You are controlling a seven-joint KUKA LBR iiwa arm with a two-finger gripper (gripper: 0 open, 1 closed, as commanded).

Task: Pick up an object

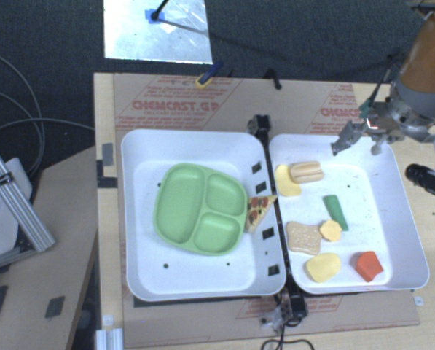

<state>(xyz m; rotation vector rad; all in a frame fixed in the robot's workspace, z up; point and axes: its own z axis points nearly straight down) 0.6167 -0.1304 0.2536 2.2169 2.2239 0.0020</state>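
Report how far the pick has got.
Done: nothing lifted yet. The green stick, orange-red block, hot dog bun and yellow pieces lie in the right white bin. In hand: the gripper sits above that bin's far edge, with no item seen between its fingers. Left: descend, grasp, lift.

Robotics lab bench. Evidence: grey-and-orange robot arm (425,64) over two white bins (195,148) set on taped-down cardboard (173,100), plastic toy food (326,228) as test objects, loose cables (13,133), aluminium framing (13,203), dark carpet floor (42,35).
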